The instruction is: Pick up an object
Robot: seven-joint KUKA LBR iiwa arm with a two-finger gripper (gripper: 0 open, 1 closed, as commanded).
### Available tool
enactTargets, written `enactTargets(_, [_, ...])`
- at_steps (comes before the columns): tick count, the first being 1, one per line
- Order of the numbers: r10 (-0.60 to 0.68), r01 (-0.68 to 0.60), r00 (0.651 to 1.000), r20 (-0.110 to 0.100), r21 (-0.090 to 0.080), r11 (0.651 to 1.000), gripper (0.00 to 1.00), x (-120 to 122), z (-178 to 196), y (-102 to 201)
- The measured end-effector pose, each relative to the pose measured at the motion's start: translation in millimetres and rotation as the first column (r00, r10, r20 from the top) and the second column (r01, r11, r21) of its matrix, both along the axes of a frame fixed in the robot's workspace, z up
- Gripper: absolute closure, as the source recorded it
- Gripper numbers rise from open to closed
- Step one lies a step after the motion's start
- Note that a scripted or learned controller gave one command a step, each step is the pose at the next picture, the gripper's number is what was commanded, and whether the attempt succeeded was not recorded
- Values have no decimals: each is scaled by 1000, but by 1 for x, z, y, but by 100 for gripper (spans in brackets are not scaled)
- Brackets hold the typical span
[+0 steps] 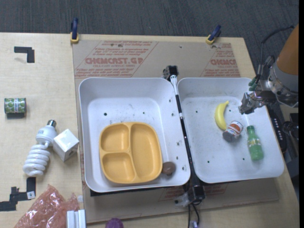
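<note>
Yellow curved banana point(221, 116) is lying just left of the gripper point(247, 105), approaching; jaw state unclear; next, descending.

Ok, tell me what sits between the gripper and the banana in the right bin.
Nothing visible. The gripper is over the right bin's upper right, and bare white floor separates it from the banana. The can and green bottle lie lower, off that line.

The right bin point(209, 167) floor lies open left of the banana point(221, 116); can point(233, 130) and green bottle point(254, 143) crowd its right side.
</note>
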State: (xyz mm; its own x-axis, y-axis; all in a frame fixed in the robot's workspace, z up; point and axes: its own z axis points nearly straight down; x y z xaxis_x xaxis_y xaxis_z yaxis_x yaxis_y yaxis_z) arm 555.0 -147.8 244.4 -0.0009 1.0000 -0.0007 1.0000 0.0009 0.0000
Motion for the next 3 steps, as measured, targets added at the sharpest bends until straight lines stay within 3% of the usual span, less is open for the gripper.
enactTargets(1, [-3, 3, 1000, 0, 1, 1000, 0, -62, -136, 7])
enactTargets(2, [-2, 2, 1000, 1, 1, 1000, 0, -69, -152, 39])
enactTargets(3, [0, 0, 1000, 1, 0, 1000, 0, 26, -152, 24])
